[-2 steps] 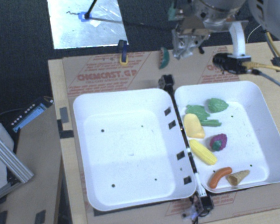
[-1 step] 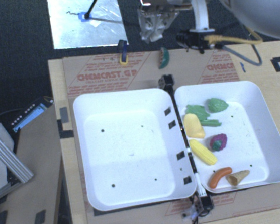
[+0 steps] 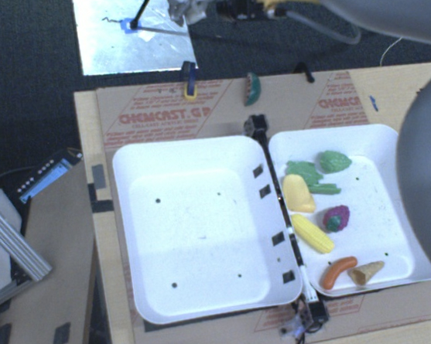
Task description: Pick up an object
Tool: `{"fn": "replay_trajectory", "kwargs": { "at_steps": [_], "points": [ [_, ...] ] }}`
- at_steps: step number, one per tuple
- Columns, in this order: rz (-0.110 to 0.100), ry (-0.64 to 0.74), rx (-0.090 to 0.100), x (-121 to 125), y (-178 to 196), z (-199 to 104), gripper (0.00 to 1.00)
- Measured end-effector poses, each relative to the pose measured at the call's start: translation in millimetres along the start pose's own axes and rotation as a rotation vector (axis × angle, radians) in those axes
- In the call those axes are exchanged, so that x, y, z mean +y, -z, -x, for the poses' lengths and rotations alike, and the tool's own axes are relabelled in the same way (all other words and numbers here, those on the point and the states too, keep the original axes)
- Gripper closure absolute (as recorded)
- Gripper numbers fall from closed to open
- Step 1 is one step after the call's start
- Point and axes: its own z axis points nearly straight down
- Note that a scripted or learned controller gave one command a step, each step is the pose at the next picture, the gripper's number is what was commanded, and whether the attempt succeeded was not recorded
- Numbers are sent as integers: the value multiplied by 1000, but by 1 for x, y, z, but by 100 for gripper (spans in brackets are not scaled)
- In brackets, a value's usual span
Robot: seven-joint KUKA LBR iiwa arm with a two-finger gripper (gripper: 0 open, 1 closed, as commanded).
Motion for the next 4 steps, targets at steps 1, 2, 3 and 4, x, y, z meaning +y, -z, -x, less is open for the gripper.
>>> {"fn": "replay_trajectory", "kwargs": {
  "at_steps": [1,2,3,4],
  "points": [
    [-9,-5,-3,0,-5,4,0],
    [-7,-1,-2,0,7,4,100],
    [-8,0,-3,0,7,4,0],
    [-5,5,-2,0,18,3,100]
  ]
}}
